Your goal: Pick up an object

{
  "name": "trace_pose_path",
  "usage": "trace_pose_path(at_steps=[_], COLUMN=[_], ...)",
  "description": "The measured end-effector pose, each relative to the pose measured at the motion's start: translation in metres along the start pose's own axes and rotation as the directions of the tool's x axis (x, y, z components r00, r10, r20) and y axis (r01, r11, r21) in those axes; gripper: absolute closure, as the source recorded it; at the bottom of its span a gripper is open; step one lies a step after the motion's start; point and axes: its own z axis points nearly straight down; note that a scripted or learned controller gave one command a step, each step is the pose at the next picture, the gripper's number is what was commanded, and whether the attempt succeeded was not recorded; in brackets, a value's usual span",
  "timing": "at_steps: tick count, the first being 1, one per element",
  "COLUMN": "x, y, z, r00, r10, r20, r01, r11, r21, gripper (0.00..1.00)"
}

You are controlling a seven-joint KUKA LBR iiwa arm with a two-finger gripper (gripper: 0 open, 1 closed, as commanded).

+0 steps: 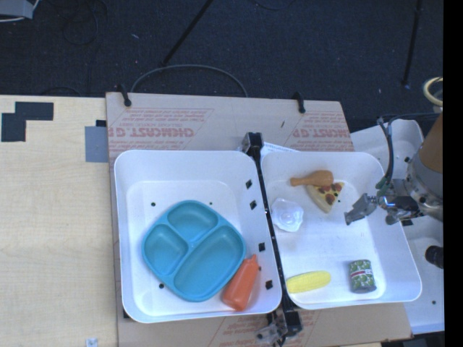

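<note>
At the right bin's (394, 194) right wall: grey two-finger gripper (359, 210), pincer state untellable, holding nothing visible. Step: approach. Next: descend onto the nearby pizza-slice toy (327, 194).

arm (432, 150): showing an orange-brown band over grey metal
cable (388, 154): a dark line curving along the wrist
end effector (359, 212): looking grey, angular, metallic

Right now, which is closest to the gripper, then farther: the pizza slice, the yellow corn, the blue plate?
1. pizza slice, just left of the gripper, right bin.
2. yellow corn, right bin's front.
3. blue plate, left bin.
</note>
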Motion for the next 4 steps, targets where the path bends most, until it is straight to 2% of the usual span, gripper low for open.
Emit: trace_pose_path(at_steps=[2, 3, 4], x=[0.000, 0.001, 0.000], y=[0.011, 0.011, 0.011], z=[0.105, 0.143, 0.131], r00=[1.000, 1.000, 1.000], r10=[0.001, 0.002, 0.007], r20=[-0.001, 0.000, 0.000], r01=[-0.001, -0.002, -0.007], r11=[1.000, 1.000, 1.000], r21=[0.003, 0.001, -0.001], gripper=[0.00, 0.00, 1.00])
